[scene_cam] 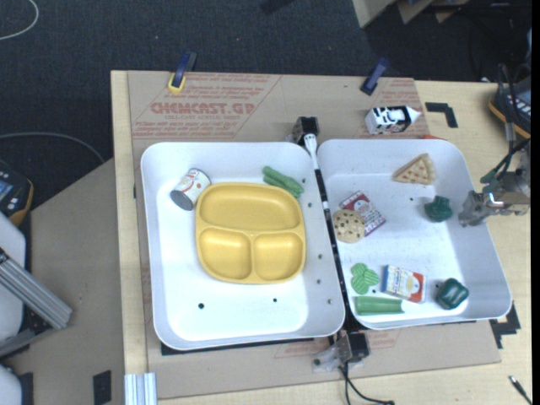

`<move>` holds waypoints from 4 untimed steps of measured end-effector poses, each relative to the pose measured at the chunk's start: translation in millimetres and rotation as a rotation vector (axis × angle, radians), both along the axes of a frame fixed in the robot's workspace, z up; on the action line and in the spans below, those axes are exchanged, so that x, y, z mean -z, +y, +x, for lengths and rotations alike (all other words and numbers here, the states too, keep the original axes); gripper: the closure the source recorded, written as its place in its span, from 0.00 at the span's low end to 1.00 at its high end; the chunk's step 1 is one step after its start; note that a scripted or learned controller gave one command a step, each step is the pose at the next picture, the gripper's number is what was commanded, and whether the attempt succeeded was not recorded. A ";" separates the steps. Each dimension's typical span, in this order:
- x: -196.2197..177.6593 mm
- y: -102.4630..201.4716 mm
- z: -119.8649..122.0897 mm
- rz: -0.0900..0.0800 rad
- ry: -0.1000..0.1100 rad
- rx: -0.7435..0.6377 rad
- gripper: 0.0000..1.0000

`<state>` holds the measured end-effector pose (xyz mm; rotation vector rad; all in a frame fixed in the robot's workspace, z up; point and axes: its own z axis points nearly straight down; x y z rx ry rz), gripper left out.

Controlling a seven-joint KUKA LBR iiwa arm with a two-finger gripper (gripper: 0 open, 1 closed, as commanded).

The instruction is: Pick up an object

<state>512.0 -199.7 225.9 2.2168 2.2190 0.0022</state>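
My gripper [477, 206] hangs at the right rim of the right bin [481, 264], just right of a dark green toy [438, 209]. The same bin holds a tan wedge like a pizza slice [415, 170], a cookie [347, 224], a red and white packet [366, 208], a green leaf piece [364, 277], a small carton [402, 283], a green bar [377, 305] and a dark green lump [451, 294]. In the left bin [169, 302] lie a yellow divided plate [251, 230], a small can [190, 188] and a green pod [283, 180].
A black and white carton [392, 118] sits on the board behind the right bin. Clamps [180, 72] hold the cardboard's back edge. Cables and equipment crowd the right side.
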 end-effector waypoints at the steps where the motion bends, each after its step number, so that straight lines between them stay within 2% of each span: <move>1: -9.8 43.6 25.7 0.001 0.000 -0.004 1.00; 2: 3.6 92.8 49.9 0.002 0.001 -0.004 1.00; 3: -7.3 135.8 86.9 0.002 -0.002 -0.005 1.00; 4: -5.3 159.7 88.5 0.002 0.002 -0.002 1.00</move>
